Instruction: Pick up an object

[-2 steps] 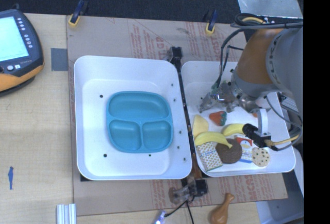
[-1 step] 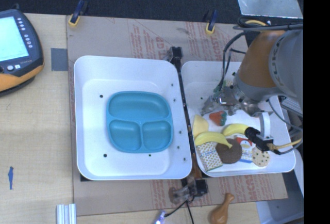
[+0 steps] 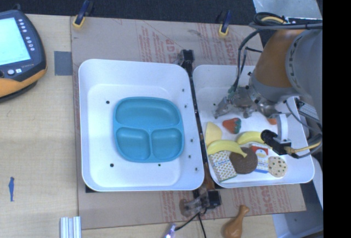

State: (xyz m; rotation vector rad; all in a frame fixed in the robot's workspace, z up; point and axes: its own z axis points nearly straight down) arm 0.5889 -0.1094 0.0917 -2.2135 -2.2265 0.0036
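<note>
Right bin (image 3: 307, 176) — that's where the pickings are. A small red strawberry toy (image 3: 232, 124) with a green tip lies near the bin's middle, and just below it two yellow bananas: one (image 3: 226, 147) curving along the left side, the other (image 3: 249, 137) shorter, to its right. Touching the lower banana sits a dark brown round cookie (image 3: 243, 162), flanked by a checkered cracker-like piece (image 3: 221, 166) on its left and a pale chocolate-chip cookie (image 3: 277, 166) on its right. A yellow wedge (image 3: 212, 132) rests against the bin's left wall.

The gripper (image 3: 237, 105) hangs low over the bin's upper half, just above the strawberry toy; its grey jaws are splayed apart, nothing between them. The grey arm with its orange band (image 3: 274, 61) comes in from the right.

Left bin (image 3: 88, 122) — a blue three-compartment plate (image 3: 148, 128) lies at its centre. On the counter (image 3: 33, 149), far left, a tablet-like pendant (image 3: 16, 50); at the bottom edge, a tan pear-shaped toy (image 3: 235, 224).
</note>
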